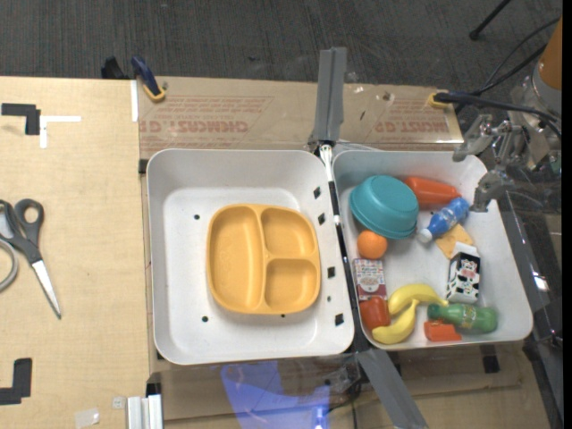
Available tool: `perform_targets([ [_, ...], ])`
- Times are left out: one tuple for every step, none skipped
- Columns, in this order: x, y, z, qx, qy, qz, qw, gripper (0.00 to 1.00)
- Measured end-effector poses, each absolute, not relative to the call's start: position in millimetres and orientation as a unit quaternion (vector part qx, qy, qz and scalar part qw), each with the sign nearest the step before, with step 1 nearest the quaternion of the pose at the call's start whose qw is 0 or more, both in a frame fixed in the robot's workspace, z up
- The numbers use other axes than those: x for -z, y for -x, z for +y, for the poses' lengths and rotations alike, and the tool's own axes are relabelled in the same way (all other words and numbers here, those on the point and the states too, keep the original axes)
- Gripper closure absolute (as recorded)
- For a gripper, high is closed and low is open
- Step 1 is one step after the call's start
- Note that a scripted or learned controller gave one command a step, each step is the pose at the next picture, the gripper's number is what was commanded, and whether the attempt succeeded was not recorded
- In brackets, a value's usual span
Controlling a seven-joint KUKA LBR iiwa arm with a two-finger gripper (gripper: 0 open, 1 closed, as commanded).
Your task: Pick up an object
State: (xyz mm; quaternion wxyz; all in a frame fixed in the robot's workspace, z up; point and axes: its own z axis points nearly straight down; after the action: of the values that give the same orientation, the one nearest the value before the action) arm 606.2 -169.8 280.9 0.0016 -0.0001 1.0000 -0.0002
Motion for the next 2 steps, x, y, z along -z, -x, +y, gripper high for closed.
perform_targets([
  [-113,-656.5,-189,0.0006,0.074,0.997,0.002,0.0],
  [-95,-642.2,-206,0.0,0.002,1.0,0.003,0.0],
])
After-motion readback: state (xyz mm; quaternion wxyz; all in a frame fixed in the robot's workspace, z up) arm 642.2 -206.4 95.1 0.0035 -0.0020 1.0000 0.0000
